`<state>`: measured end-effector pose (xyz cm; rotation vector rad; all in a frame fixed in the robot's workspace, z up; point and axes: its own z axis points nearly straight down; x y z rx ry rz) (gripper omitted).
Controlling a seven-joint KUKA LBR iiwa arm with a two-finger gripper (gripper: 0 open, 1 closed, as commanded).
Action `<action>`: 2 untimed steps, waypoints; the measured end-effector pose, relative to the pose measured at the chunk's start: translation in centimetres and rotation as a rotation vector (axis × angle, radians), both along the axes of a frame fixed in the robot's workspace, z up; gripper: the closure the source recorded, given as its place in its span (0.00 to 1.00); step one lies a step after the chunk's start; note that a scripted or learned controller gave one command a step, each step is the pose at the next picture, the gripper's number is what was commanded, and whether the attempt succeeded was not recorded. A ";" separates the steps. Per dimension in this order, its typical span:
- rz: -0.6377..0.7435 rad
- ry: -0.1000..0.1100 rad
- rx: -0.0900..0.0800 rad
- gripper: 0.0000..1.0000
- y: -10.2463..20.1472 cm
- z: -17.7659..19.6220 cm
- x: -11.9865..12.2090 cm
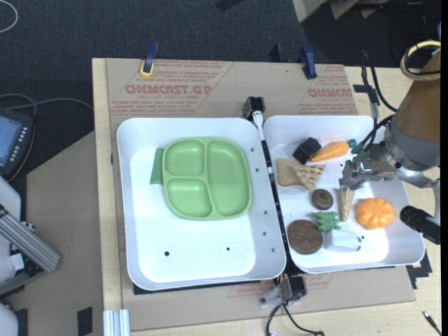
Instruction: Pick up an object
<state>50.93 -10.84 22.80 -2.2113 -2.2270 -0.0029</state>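
The gripper (348,180) hangs low over the right bin (280,135), just above a tan cone (345,203). I cannot tell how it is set. Near it lie a carrot (329,150), a black block (306,148), an orange pumpkin (374,213), a brown cookie (305,236) and a little green broccoli (326,221). The left bin (140,208) holds a green plate (207,177).
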 end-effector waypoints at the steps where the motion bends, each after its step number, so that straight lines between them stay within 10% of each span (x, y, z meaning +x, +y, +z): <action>1: -0.001 -0.004 -0.003 1.00 5.1 0.9 0.9; 2: 0.000 -0.003 -0.002 1.00 10.4 1.3 1.3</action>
